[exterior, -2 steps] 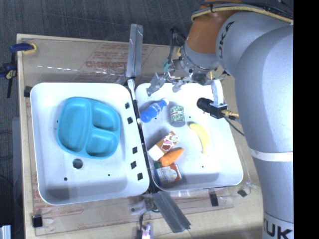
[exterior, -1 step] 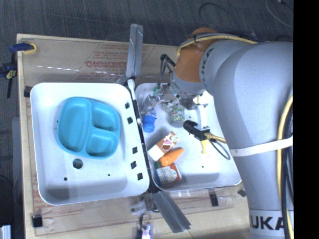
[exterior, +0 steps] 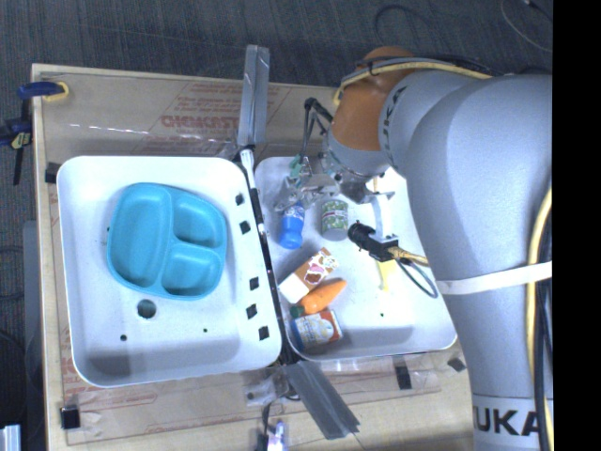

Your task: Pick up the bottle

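Floor: dark grey carpet (exterior: 141, 17) with a fine ribbed weave, showing along the top and down the left side.
Desk: a pale wooden board (exterior: 141, 97) with faded red printing near its far edge; a glossy streak of light crosses its far left part.
Desk edges: a blue clamp (exterior: 38, 90) grips the far left corner; small black brackets (exterior: 69, 415) sit at the near left corner and along the near edge.
Cables: thin dark cables (exterior: 441, 26) loop over the carpet beyond the far right corner.
Light: even and from overhead, with soft shadows and no hard glare.
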Action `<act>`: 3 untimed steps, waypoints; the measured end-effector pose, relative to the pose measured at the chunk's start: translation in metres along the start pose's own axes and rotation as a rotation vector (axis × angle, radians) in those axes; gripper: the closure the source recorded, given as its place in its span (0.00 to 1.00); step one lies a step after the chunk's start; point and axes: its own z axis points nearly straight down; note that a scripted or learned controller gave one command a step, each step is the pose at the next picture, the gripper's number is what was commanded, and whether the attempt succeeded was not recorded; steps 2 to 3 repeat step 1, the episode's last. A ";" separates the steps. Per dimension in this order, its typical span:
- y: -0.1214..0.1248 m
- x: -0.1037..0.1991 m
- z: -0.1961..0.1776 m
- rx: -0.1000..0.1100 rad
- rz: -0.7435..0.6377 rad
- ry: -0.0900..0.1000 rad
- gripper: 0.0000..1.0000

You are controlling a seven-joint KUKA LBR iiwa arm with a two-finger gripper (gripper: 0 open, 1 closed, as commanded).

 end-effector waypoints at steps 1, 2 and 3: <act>-0.018 0.052 -0.089 -0.003 0.000 0.001 1.00; -0.018 0.052 -0.089 -0.003 0.000 0.001 1.00; -0.018 0.052 -0.089 -0.003 0.000 0.001 1.00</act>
